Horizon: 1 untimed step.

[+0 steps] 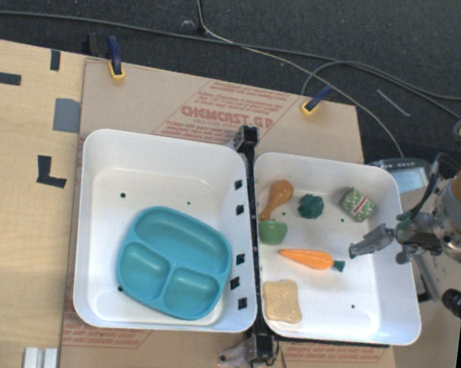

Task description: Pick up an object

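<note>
1. In the right white bin (397,323), near its middle, lies the orange toy carrot with a green stub (308,259), its long axis running almost left to right, green end pointing right toward the arm.
2. It's slim, tapered and bright orange, lying flat and apart from the beige bread-slice toy (282,300) below it.
3. The grey two-finger gripper (375,240) hovers over the bin's right side, near the carrot's green end, fingers spread apart, nothing between them.
</note>
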Each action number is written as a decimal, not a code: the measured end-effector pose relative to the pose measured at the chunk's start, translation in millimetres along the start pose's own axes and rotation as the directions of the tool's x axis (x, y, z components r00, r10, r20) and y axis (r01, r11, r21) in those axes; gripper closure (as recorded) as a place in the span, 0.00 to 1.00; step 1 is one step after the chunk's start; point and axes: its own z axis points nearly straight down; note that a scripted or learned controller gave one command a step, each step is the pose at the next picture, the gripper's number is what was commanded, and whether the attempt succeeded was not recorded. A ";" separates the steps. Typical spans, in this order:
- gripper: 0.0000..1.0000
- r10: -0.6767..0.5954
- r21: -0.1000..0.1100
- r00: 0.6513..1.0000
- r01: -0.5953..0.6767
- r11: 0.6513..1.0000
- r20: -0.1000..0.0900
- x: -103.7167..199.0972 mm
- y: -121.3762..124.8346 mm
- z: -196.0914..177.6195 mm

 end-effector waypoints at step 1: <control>0.00 -0.004 -0.011 1.000 0.004 1.000 0.003 0.4 2.5 -5.8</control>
